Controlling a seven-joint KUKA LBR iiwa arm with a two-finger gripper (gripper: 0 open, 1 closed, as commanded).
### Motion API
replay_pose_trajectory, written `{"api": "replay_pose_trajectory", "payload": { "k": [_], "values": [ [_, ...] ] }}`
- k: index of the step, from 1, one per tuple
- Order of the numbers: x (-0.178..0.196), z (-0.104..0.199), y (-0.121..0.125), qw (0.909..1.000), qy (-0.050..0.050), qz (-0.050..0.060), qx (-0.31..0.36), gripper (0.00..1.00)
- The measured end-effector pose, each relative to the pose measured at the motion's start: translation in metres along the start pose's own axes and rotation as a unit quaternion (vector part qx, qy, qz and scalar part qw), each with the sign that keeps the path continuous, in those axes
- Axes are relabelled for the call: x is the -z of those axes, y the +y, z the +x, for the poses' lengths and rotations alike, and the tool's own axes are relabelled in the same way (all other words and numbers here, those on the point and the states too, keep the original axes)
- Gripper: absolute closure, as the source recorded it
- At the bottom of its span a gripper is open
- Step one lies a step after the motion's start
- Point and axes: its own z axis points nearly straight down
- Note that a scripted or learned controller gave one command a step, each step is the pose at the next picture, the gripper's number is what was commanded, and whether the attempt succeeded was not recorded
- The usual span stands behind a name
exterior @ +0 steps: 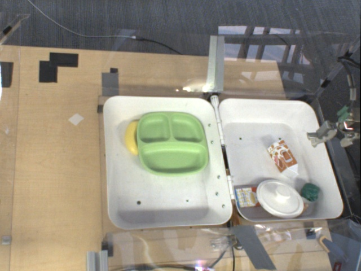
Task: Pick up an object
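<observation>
The pincer [326,133] sits at the right edge of the right bin [254,113], too small and blurred to tell how its jaws stand, with nothing seen in it. Well apart, in the left bin [121,208], a green divided plate [171,143] lies over a yellow object [131,138]. The right bin holds an orange-and-white packet [282,155], a white bowl [280,198], a dark green object [309,192] and a small carton [244,196] along its near side.

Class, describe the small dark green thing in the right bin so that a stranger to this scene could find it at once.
Start at the right bin of the two white bins. Go to its near right corner, where a white bowl sits upside down. Just right of that bowl lies the small green object, the only dark green thing in that bin, rounder than the orange and white packet above it.
</observation>
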Motion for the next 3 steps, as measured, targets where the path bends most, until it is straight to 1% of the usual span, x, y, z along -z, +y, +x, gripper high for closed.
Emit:
{"api": "replay_pose_trajectory", "payload": {
  "k": [1,2,3],
  "values": [
    [-0.134,0.0,-0.032,0.9995,0.0,0.001,-0.032,0.0],
    [-0.138,0.032,0.05,0.9994,0.0,0.0,-0.035,0.0],
    [-0.138,0.032,0.05,0.9994,0.0,0.0,-0.036,0.0]
  ]
}}
